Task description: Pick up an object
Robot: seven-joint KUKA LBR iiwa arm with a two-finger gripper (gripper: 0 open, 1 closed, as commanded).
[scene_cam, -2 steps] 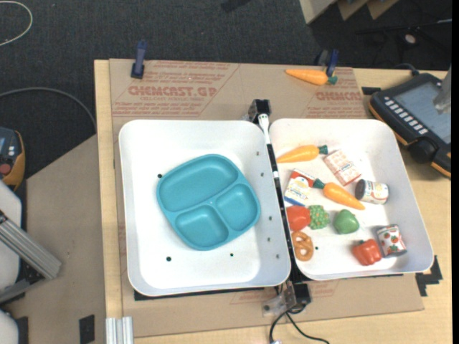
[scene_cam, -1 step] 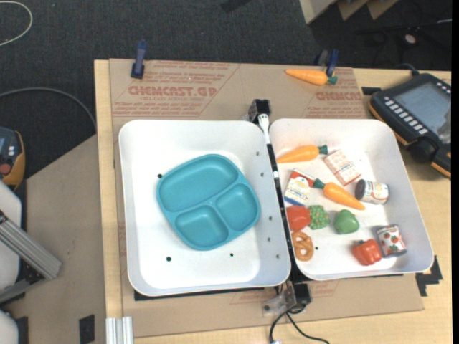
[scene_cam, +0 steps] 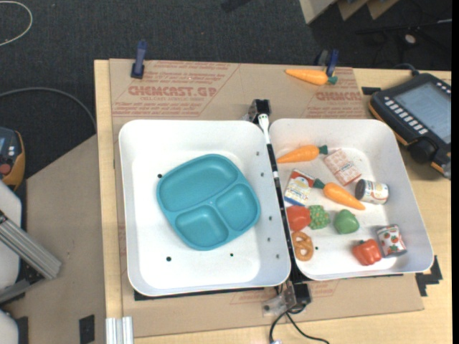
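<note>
On the bench, two white bins are set side by side, toy food gathered in the right one.

Within the right bin (scene_cam: pixel 406 192), an orange carrot (scene_cam: pixel 299 153) is laid near the far-left corner, a pink-and-white packet (scene_cam: pixel 342 165) just beside it and a small can (scene_cam: pixel 372 190) on its side near the right wall. A second carrot (scene_cam: pixel 343 196) is seen between a small carton (scene_cam: pixel 299 188) and the can. Nearer the front, a red tomato (scene_cam: pixel 298 217), broccoli (scene_cam: pixel 318 217), a green pepper (scene_cam: pixel 346 222), a pretzel (scene_cam: pixel 303 244) and a red pepper (scene_cam: pixel 366 252) are clustered. A teal divided plate (scene_cam: pixel 208 201) is held in the left bin (scene_cam: pixel 136 213). A third carrot (scene_cam: pixel 307 76) is left on the board behind the bins. Whether the claw is apart or together cannot be told.
</note>
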